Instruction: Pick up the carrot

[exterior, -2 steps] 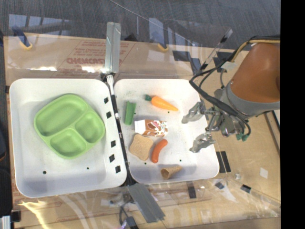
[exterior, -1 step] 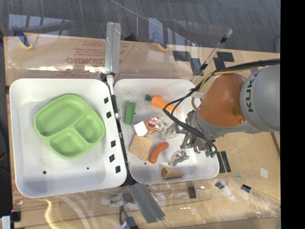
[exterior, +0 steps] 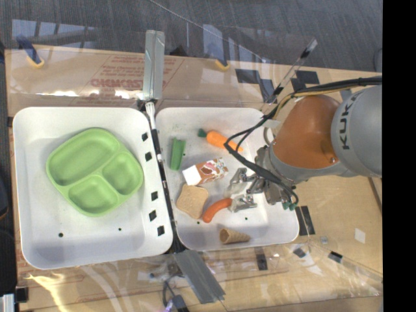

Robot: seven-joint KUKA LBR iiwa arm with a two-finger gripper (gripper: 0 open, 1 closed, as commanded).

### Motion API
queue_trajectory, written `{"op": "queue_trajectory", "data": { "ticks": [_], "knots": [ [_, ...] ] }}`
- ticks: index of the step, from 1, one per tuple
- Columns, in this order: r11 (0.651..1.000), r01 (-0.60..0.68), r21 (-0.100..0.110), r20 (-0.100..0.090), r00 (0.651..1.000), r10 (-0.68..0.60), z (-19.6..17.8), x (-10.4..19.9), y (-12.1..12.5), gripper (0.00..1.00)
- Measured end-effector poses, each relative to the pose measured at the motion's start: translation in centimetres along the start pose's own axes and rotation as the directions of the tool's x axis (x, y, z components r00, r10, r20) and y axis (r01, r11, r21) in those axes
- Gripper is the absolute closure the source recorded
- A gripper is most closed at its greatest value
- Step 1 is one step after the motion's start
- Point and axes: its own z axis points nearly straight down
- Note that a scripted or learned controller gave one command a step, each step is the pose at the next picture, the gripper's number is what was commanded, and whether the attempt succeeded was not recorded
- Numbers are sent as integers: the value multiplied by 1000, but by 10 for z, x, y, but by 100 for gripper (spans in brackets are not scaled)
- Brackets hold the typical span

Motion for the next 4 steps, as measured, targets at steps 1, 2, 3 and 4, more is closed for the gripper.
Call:
{"op": "queue_trajectory", "data": {
  "ticks": [1,2,3,4],
  "knots": [
    [996,-91,5,9,996,91,-215,-20,-23,100],
    [984,-179,0,-2,984,179,-203,-83,-25,100],
    [951,-309,0,-10,951,309,-92,-45,4,100],
    [917,-400,0,-2,917,400,-82,-94,44,100]
  ]
}}
